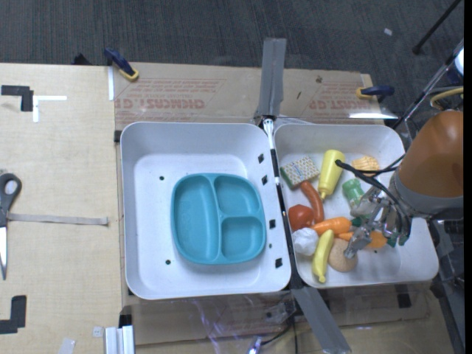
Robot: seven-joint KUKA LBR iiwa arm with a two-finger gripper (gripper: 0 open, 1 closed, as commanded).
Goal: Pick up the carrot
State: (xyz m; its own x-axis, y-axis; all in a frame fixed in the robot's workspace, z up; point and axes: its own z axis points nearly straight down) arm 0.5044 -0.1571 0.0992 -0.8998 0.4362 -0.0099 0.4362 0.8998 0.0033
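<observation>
The carrot (332, 226) is an orange stick lying roughly left to right in the middle of the right bin (413, 268), among other toy foods. My gripper (363, 231) is down low in that bin, right over the carrot's right end, which it covers. A further bit of orange (377, 239) shows just right of the gripper. The grey arm with its orange band (439, 157) comes in from the right.
Around the carrot lie a red tomato (299, 216), a red sausage (313, 198), a white garlic (304, 239), a banana (322, 254), a tan cookie (341, 257), a yellow bottle (330, 172) and a green piece (352, 190). The left bin (140, 198) holds a teal divided plate (219, 218).
</observation>
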